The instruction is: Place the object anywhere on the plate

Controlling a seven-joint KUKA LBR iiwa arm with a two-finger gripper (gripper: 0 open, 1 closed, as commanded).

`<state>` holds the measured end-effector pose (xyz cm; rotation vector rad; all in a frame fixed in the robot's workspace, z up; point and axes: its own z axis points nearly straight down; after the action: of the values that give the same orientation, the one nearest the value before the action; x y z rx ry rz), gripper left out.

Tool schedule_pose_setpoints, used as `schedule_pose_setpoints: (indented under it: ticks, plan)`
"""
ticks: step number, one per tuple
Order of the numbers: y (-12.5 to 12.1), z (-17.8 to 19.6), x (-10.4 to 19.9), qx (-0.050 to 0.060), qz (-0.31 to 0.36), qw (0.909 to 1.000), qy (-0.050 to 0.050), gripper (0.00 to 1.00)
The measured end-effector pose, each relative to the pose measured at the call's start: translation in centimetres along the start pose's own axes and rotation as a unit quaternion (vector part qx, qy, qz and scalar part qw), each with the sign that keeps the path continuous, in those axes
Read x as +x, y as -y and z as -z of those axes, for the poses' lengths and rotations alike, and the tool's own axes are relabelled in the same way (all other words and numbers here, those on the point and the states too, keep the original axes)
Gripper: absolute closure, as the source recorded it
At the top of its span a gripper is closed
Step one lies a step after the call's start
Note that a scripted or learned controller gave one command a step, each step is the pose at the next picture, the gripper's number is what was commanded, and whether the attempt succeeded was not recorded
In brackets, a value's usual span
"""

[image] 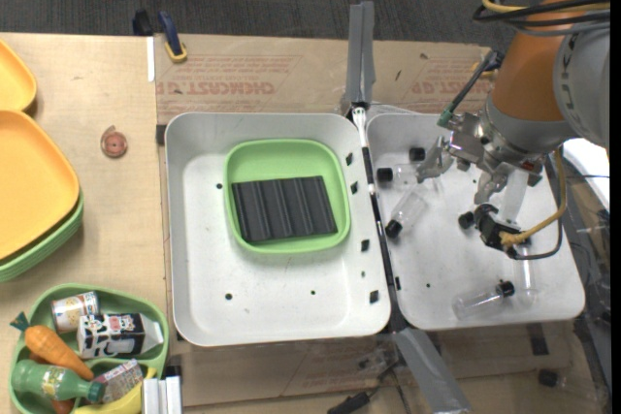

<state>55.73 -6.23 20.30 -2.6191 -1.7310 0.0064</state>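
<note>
End effector point(500, 189) hangs over the right bin point(572, 301), toward that bin's far right corner; whether it is spread or pressed together I cannot tell, and nothing shows gripped in it. Near the bin's left edge lies a clear tube point(412, 204) with a black cap, and a second clear tube point(475, 303) lies along the near edge. A small black piece point(384, 175) sits close to the far left corner. In the left bin point(194, 291), a green plate point(238, 165) rests toward the far edge, roughly centred between the sides. On it lies a dark ribbed slab point(286, 208), flat and covering most of the plate's floor; this is probably the task's object. On the table's left edge sit stacked yellow dishes point(29, 189).
</note>
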Motion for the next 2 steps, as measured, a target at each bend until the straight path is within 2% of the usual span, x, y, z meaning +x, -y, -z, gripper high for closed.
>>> schedule_pose_setpoints:
  ticks: [1, 2]
  plan:
    - [2.0, -1.3, 5.6, 0.0, -0.161, 0.9869, 0.001, 0.0]
    - [2.6, 2.0, 6.0, -0.001, -0.265, 0.9643, 0.001, 0.0]
